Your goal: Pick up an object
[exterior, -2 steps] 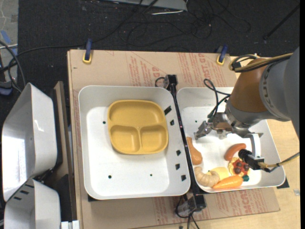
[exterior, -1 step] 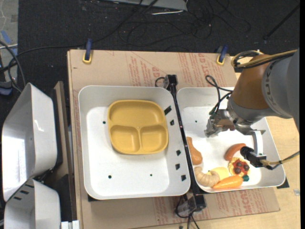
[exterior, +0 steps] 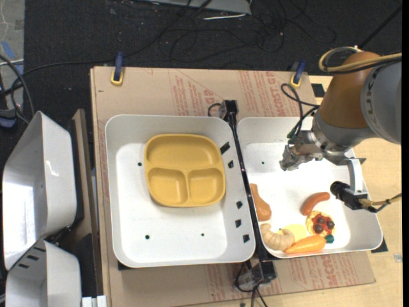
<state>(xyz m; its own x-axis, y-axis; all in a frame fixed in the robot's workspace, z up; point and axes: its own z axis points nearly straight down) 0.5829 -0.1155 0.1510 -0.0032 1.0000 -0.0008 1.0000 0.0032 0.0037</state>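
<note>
Bench (exterior: 166, 85), brown board on top, two white bins sitting side by side on it: left bin (exterior: 121, 235), right bin (exterior: 271, 133). Two yellow clamps grip its far edge: one (exterior: 117, 74), another (exterior: 297, 75).

The brown cardboard sheet (exterior: 192, 85) under the bins bears red printed lettering. The letters are too small and skewed to read.
</note>
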